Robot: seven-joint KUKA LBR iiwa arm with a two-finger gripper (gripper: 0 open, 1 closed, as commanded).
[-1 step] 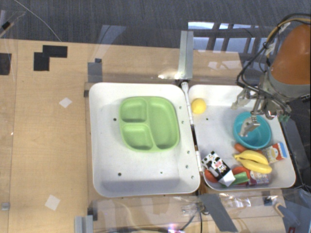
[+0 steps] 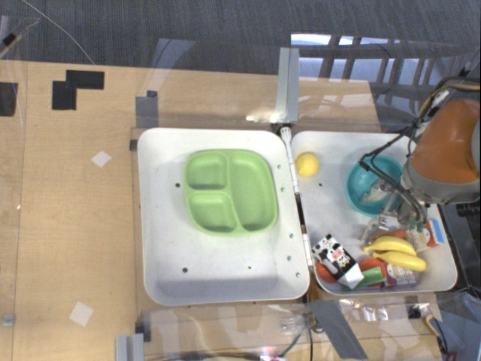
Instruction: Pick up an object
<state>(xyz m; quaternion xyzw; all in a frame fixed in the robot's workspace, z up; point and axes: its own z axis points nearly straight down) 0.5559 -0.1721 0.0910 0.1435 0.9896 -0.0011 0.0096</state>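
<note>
My gripper (image 2: 398,215) hangs low over the right bin (image 2: 331,201), between the teal bowl (image 2: 366,190) and the yellow bananas (image 2: 397,251). It is just above the bananas and beside the bowl's near rim. The arm's orange band (image 2: 451,145) covers the bowl's right side. A yellow lemon-like ball (image 2: 307,164) lies at the bin's far left. A black-and-white spotted toy (image 2: 333,253) sits at the near left, with red (image 2: 325,271) and green (image 2: 373,274) pieces packed beside it.
The left bin (image 2: 161,269) holds a green divided plate (image 2: 229,191) in its middle. A metal post (image 2: 288,81) stands at the back between the two bins. A red-and-white packet (image 2: 431,234) lies by the right bin's right wall.
</note>
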